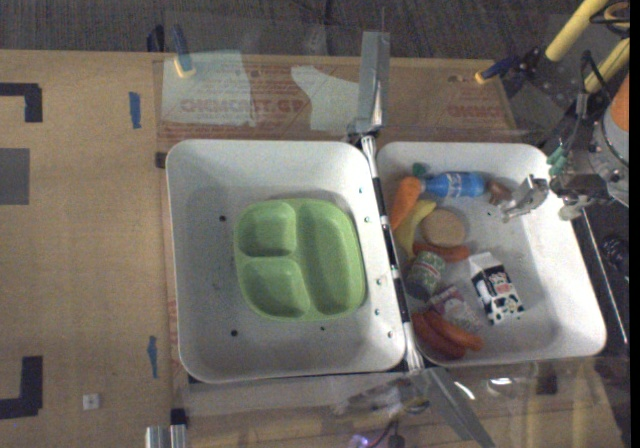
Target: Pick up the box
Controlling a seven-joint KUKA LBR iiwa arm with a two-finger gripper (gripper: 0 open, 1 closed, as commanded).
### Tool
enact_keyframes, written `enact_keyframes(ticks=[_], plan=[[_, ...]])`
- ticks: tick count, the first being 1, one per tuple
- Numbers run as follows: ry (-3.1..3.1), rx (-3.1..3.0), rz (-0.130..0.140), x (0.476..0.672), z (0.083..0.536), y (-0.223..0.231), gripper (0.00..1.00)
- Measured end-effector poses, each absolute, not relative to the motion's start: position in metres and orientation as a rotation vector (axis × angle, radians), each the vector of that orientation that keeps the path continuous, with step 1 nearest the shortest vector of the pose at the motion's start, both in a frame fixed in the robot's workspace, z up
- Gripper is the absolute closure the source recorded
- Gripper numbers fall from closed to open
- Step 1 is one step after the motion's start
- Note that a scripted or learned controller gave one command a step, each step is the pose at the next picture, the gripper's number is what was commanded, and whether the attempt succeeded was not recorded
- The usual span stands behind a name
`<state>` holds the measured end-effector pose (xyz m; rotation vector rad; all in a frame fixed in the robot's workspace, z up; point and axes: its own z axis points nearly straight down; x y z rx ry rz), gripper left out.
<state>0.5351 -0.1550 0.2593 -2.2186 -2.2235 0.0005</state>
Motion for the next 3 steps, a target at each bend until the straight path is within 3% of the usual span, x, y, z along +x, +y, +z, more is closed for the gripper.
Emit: enact_keyframes(ticks=[1,2,3], plan=[[-1.869,-2.52,0.004,0.479,0.184,-0.087,0.0],[-1.746,-2.611,0.001,0.484,0.184,-0.069,0.0],[-2.039,-2.393,0.0,0.479,0.245,-0.179,0.0]])
